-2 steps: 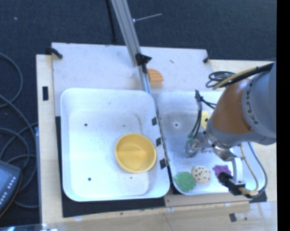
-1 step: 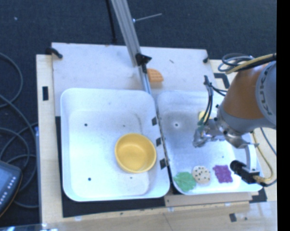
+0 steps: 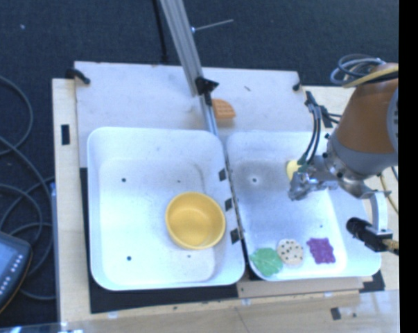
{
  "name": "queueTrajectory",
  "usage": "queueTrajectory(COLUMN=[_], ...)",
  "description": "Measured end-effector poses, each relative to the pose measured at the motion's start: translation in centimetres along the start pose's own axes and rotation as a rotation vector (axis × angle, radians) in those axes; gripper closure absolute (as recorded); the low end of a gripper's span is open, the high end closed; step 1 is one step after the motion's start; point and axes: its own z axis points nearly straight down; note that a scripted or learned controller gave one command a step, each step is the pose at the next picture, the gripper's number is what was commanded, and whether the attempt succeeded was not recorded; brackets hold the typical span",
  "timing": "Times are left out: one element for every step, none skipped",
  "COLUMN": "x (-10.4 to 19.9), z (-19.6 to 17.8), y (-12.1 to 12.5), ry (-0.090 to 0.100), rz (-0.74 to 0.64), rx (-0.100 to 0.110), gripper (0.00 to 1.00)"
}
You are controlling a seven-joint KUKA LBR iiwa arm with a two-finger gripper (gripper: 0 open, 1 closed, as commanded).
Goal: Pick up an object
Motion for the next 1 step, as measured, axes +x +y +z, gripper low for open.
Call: queueTrajectory(x=[4.18], z=[0.77], y=[2.85], ry=[0.003], rz=[-0.003], rx=[0.006], gripper=[1.0])
